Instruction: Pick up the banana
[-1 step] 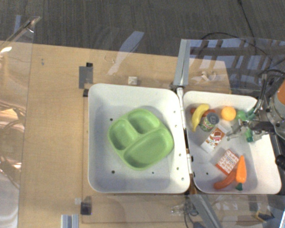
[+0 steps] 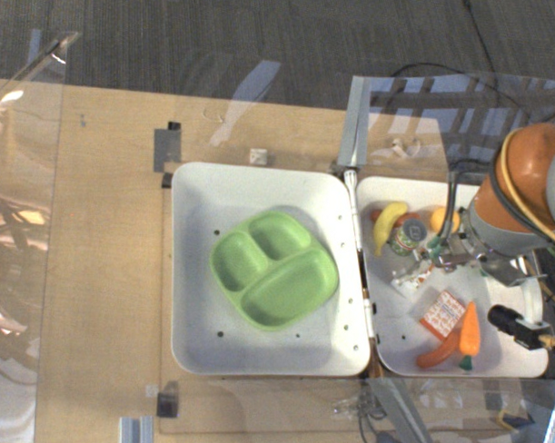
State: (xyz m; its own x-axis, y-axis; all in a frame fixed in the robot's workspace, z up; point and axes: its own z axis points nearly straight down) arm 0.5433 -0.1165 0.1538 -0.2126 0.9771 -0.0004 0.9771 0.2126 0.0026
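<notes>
We see the banana (image 2: 387, 223) at the right bin's (image 2: 409, 357) upper left, a can (image 2: 408, 235) touching it, gripper (image 2: 437, 256) low just beside the can, its state we cannot tell, carrot (image 2: 470, 331), box (image 2: 442, 313), green plate (image 2: 274, 269) in the left bin (image 2: 192, 331).

No legible text, even on the small printed packet (image 2: 442, 313)

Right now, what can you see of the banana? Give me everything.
The banana is yellow and gently curved, with a smooth, plastic-looking skin. It lies flat near the upper left corner of the right bin, one end toward the bin's top edge, the other toward its left wall. A red thing sits against its upper end and a small can is close on its right. The gripper is right of the can, not on the banana.
</notes>
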